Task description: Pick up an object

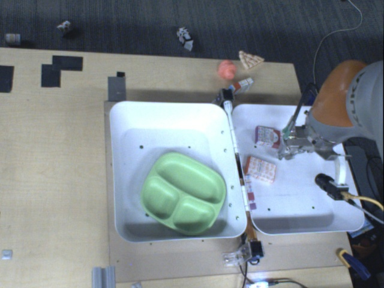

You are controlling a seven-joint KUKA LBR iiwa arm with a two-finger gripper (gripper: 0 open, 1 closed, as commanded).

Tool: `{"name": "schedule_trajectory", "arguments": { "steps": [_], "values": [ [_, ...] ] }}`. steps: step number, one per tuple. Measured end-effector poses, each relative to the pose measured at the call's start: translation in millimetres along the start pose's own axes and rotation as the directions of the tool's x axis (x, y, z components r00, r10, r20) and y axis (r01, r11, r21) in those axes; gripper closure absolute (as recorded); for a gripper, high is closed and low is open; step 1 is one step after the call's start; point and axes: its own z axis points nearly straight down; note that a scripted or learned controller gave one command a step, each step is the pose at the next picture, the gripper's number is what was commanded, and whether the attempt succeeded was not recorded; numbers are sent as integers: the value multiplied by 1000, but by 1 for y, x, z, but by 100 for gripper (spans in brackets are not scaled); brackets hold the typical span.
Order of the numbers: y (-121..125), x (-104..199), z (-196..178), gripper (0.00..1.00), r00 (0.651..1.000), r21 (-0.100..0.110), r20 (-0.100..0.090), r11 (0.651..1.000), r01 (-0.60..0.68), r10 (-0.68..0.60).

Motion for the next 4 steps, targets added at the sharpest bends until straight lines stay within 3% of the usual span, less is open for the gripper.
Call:
{"name": "schedule_trajectory", "arguments": {
  "steps": [1,2,3,4],
  "values": [
    [78,-57,-23,100,1000,7,0,1000,2,-2],
    [78,-57,-22,0,1000,8,-1,1000,3,-3],
    [5,-3,13,0,1000,8,-2,1000,-1,1],
    [8,-4,0,100,1000,1,0,1000,0,0]
  ]
}}
